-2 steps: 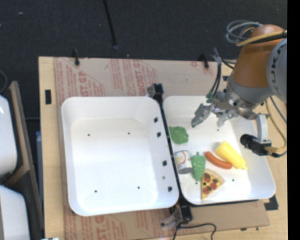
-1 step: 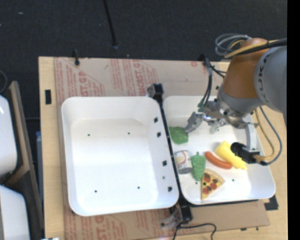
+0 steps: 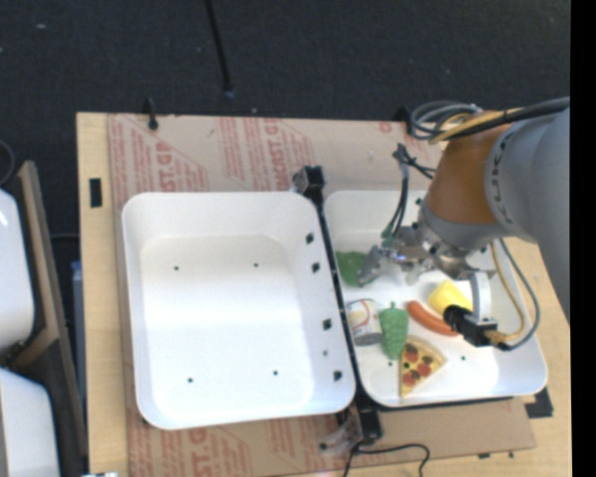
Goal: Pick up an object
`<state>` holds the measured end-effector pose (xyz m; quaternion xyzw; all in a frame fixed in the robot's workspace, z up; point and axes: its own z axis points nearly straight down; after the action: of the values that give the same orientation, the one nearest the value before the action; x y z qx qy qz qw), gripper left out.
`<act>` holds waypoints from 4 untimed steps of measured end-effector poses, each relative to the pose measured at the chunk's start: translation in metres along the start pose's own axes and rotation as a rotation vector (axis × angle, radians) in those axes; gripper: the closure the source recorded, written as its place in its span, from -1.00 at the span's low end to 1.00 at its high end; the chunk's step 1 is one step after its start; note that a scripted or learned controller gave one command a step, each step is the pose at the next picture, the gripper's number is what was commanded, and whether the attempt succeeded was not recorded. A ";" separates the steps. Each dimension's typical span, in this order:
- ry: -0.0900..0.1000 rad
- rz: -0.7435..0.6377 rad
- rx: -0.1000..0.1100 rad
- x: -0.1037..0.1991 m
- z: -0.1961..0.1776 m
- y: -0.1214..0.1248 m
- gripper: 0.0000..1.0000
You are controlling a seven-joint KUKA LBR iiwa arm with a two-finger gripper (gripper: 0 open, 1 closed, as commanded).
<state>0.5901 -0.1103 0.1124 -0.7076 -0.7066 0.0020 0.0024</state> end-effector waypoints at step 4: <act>0.000 -0.001 -0.005 0.001 -0.115 0.007 1.00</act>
<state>0.5976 -0.1095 0.2270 -0.7072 -0.7070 0.0003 0.0004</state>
